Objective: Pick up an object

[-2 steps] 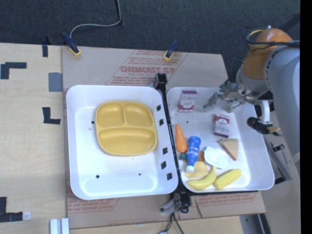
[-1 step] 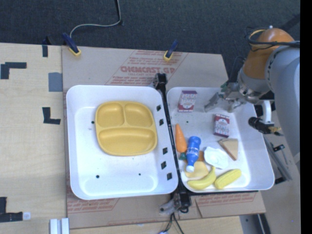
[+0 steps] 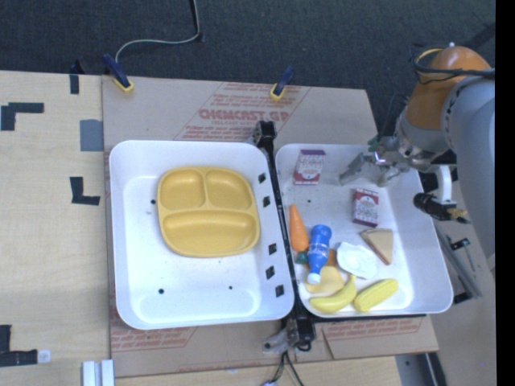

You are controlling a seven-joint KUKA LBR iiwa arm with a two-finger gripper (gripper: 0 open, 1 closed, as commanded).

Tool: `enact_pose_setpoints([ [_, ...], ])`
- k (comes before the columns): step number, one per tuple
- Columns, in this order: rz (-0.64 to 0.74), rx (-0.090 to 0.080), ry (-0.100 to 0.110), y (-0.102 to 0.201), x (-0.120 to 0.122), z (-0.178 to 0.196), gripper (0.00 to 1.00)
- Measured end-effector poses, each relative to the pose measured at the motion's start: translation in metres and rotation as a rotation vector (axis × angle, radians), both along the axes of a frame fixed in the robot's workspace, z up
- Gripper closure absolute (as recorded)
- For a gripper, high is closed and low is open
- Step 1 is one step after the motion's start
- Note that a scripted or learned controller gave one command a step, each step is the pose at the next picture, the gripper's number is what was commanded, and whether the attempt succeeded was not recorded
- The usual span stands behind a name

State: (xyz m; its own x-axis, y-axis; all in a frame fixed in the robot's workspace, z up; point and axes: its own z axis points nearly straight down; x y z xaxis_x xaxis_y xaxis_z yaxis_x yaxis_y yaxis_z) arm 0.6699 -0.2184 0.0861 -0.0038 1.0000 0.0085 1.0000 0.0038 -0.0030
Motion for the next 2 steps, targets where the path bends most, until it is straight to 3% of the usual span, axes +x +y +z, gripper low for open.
enact_pose_setpoints([
  [1, -0.003, -0.009, -0.005, 0.0057, -0.0007, 0.0004, 0.0],
  [2, -0.001, -0.007, -0.003, 0.0039, -0.0004, 0.0001, 0.0],
])
